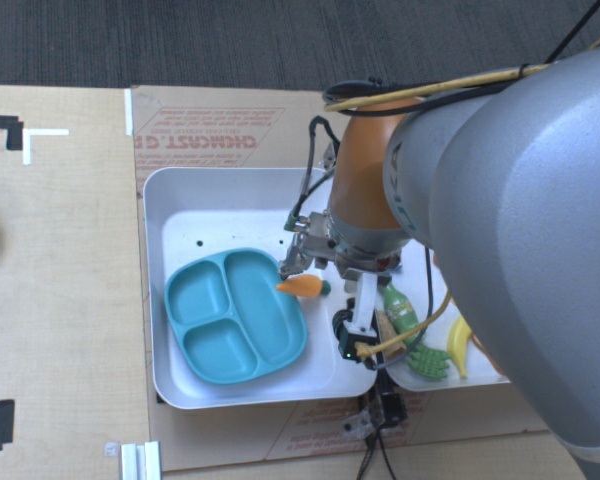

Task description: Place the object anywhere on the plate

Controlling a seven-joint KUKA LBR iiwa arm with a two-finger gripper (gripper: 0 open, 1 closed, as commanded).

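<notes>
The carrot [301, 286], orange with a small green tip, lies just at the right rim of the blue plate [235, 313], about level with the plate's upper right compartment. Its long axis runs roughly left to right, the pointed orange end toward the plate and the green end away from it, toward the arm. Whether it rests on the bin floor, on the plate's rim, or hangs a little above them cannot be told from this slanted view.

The jaws [298, 258] sit directly above and just behind the carrot, under the grey wrist with its orange band. They look close to the carrot's upper side, perhaps touching it, but the wrist body hides the tips; whether they are open, closed or clamped on the carrot cannot be told.

The relation that matters is short: the plate's big right compartment lies just to the left of the carrot, so only a small shift leftward over the rim is needed before letting go. If the carrot is in fact gripped, it would land along the rim line unless carried further in, and being round it could roll back off the edge into the white bin [170, 218].

To the right of the plate, beyond the arm, a green bottle [398, 310], a green toy [430, 362] and a banana [460, 346] lie in the neighbouring bin, well clear of the move.
</notes>
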